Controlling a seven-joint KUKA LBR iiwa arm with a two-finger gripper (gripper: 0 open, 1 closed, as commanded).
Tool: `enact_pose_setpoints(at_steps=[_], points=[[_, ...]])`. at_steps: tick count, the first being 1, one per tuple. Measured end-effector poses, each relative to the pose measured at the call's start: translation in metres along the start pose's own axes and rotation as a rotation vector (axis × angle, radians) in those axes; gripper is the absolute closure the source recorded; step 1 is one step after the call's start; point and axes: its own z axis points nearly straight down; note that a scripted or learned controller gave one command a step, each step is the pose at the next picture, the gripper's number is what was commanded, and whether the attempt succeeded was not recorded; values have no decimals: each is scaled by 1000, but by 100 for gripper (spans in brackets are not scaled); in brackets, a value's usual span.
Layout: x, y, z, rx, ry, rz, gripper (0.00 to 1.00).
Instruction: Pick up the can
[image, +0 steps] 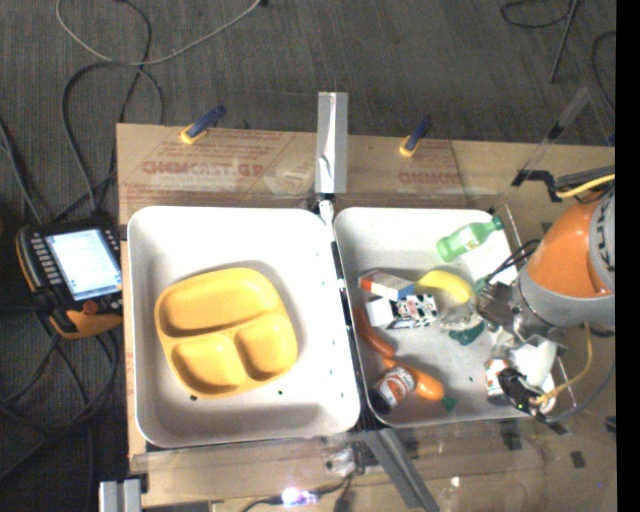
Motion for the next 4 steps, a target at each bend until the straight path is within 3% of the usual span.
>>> enact_pose_setpoints(at_steps=[1,2,3,4], points=[[15,29,-18,26,-18,120,0],[-4,-11,0,-2,-2,159,0],[-6,-14,-6,6,-9,161,100],[-22,-12,-109,24,-23,295,100]])
